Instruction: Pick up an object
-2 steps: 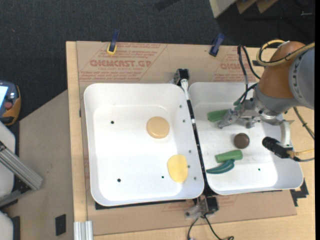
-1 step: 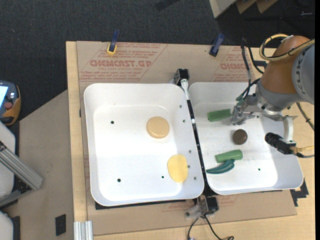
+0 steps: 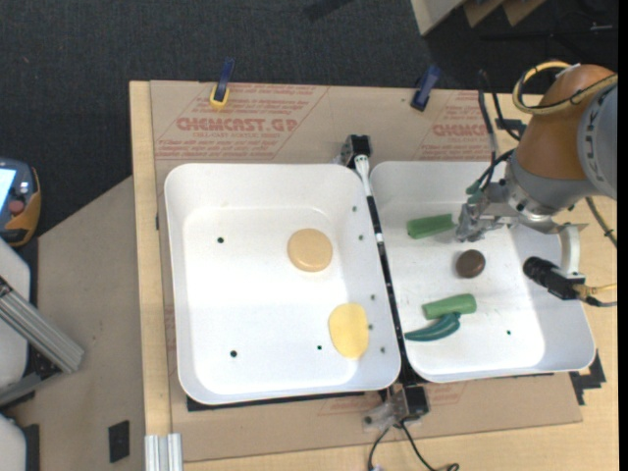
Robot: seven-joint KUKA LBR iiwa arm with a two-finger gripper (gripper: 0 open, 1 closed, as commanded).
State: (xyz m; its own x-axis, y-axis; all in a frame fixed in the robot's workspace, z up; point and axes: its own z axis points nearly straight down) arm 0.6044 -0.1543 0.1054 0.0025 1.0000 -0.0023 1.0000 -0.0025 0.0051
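Observation:
My gripper [image 3: 469,232] hangs low over the right bin [image 3: 520,356], near its upper middle. Just left of it lies a green block [image 3: 430,227], close to the fingertips or touching them. A small brown round piece [image 3: 471,262] sits directly below the gripper. Lower in the same bin lie a second green block [image 3: 449,306] and a dark teal curved piece [image 3: 432,331]. Nothing shows between the fingers. In the left bin [image 3: 196,292] rest a tan disc [image 3: 310,249] and a yellow oval piece [image 3: 348,329].
The two bins meet along a dark seam [image 3: 378,253] at the middle. They stand on a cardboard sheet [image 3: 255,116] held by blue clamps at the back. The arm's orange band [image 3: 564,101] rises over the right bin's far right corner.

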